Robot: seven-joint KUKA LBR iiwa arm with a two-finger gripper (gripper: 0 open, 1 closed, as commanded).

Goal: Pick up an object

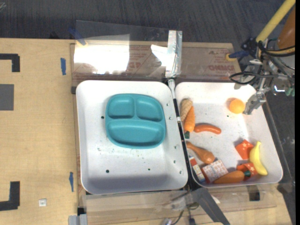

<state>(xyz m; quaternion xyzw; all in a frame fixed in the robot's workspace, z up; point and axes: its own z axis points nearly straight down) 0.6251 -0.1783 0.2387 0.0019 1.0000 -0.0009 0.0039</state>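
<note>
Looking for progress on the pick and finding pretty much none yet, judging by how things lie. Spotting the gripper (254, 103) low over the far right corner of the right bin (215, 93), just beside a small orange ball (236, 106), maybe touching its right side, hard to say from this slant. Can't tell whether spread or pressed together, too small and too tangled up with cables at that spot. Seeing nothing clamped in it and nothing lifted, so not calling anything grabbed.

Guessing the ball as the target, going purely by closeness. Sitting on the bin floor near the back wall, well apart from the rest of the pile.

Counting the other candidates in that same bin:
- a tan and orange carrot-looking thing (188, 115) along the left wall
- an orange sausage (207, 129) just right of it
- a brown drumstick-ish piece (200, 151) further toward the front
- a red pepper (243, 149) touching a banana (258, 158) by the right wall
- a labelled box (213, 169) and another orange veggie (229, 177) jammed in the front corner

Noting the left bin (93, 139) with just a teal divided plate (136, 120), nowhere near the arm.

So, what's left: basically everything. Lining up on the ball, closing on it, lifting clear. Expecting trouble too, round thing, close to the wall, easy to roll off instead of getting pinched.
</note>
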